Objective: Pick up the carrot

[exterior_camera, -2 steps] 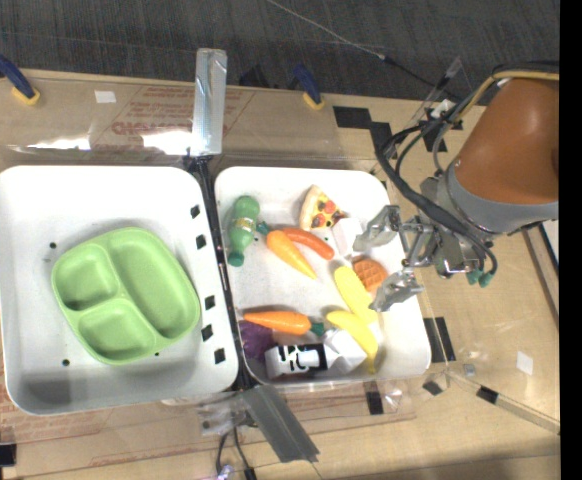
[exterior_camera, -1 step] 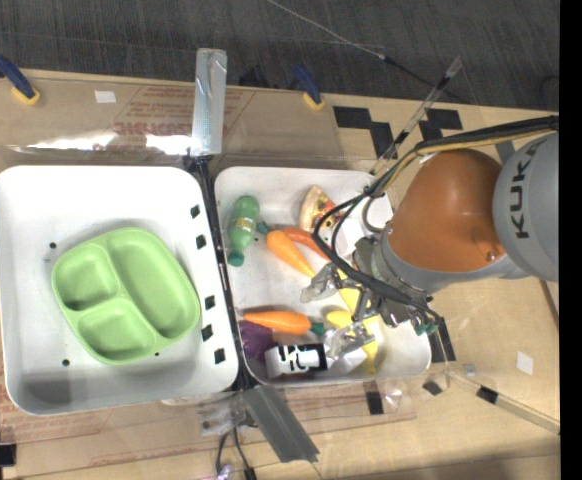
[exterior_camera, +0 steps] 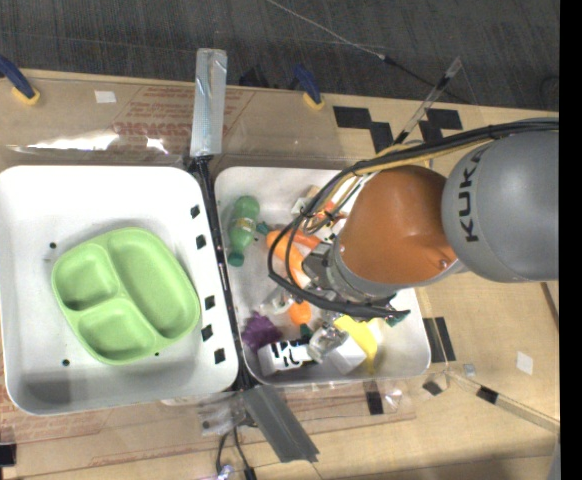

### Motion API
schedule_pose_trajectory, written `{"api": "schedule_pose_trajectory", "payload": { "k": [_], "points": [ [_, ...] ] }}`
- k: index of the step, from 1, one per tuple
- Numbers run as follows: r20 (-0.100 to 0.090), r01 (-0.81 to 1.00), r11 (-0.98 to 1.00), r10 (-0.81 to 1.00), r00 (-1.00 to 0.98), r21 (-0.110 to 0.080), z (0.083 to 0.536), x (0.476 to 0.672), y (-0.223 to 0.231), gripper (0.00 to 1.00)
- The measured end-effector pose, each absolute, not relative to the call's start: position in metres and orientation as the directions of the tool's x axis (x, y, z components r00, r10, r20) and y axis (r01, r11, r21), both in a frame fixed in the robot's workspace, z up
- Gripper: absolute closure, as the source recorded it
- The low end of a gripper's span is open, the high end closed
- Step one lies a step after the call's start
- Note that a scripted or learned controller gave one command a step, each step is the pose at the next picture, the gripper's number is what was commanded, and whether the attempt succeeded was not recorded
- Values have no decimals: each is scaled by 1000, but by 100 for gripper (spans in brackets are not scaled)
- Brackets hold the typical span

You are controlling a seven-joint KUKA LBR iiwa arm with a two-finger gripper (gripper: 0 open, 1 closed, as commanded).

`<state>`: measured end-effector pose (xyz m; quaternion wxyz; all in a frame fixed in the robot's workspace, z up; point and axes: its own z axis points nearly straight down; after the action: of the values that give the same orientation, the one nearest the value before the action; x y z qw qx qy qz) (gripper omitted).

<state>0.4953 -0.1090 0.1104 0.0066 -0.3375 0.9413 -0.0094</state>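
Bins (exterior_camera: pixel 11 268): 2; green tray (exterior_camera: pixel 124 293): 1

Single fixed camera above bench (exterior_camera: pixel 491 368), slanted downward, both bins framed, arm (exterior_camera: pixel 501 208) entering right.

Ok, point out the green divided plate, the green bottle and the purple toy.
green divided plate (exterior_camera: pixel 126 293): camera view, central ridge.
green bottle (exterior_camera: pixel 241 225): camera view, body.
purple toy (exterior_camera: pixel 258 328): camera view, its middle.

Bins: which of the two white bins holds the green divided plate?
The left bin: the green plate lies in it; the right bin holds small toys under the arm.
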Motion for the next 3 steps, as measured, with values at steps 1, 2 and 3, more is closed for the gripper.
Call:
{"api": "schedule_pose_trajectory", "payload": {
  "k": [1,2,3],
  "points": [
    [-2,-802,596,-803,-597,-25,110,492,-100,0],
    [-2,-906,422,-906,-423,-25,110,538,-104,0],
    [2,-907,420,-907,-421,-39,125,542,-107,100]
  ]
}}
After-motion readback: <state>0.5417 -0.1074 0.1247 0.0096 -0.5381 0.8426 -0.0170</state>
